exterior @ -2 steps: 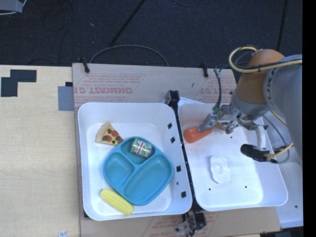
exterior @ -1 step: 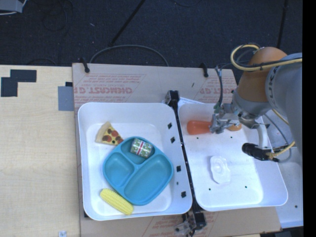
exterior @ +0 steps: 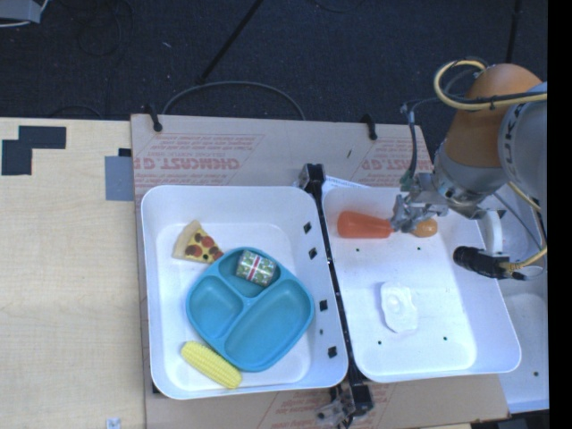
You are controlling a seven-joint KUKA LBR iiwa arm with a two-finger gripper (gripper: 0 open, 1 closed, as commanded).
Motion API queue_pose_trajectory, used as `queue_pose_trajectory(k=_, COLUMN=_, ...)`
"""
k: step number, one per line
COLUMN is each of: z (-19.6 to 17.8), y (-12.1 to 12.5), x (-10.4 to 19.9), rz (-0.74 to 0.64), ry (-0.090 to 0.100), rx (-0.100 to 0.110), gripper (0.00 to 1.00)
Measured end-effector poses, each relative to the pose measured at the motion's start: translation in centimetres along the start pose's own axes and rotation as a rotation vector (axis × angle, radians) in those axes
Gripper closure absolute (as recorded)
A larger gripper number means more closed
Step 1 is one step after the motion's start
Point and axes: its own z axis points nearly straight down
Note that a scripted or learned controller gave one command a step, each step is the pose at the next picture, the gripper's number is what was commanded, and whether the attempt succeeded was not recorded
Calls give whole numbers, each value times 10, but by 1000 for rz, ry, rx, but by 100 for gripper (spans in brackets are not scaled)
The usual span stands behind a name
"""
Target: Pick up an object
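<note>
My gripper (exterior: pixel 408 214) is low in the right bin (exterior: pixel 465 356), near its back wall. It sits right at the thick end of an orange carrot (exterior: pixel 360 225) that lies pointing left. A small yellow-orange round piece (exterior: pixel 427 228) lies just to the gripper's right, touching or nearly touching it. Nothing is visibly lifted. A white crumpled object (exterior: pixel 398 307) lies in the middle of the same bin, well in front of the gripper.
The left bin (exterior: pixel 161 213) holds a pizza slice (exterior: pixel 197 242), a blue divided plate (exterior: pixel 255 324) with a green can (exterior: pixel 256 268) in it, and a corn cob (exterior: pixel 211 365). A black divider (exterior: pixel 326 275) separates the bins. A black part (exterior: pixel 481 261) sticks in over the right bin's right side.
</note>
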Motion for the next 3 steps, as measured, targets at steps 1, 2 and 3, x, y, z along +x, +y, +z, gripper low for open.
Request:
queue_pose_trajectory(k=1, z=-53, y=1, x=-1, rz=-3, ry=0, rx=-2, gripper=100)
queue_pose_trajectory(k=2, z=-57, y=-13, x=39, rz=-5, ry=2, rx=5, gripper=100)
queue_pose_trajectory(k=3, z=-49, y=-30, x=83, rz=-5, ry=2, rx=7, gripper=100)
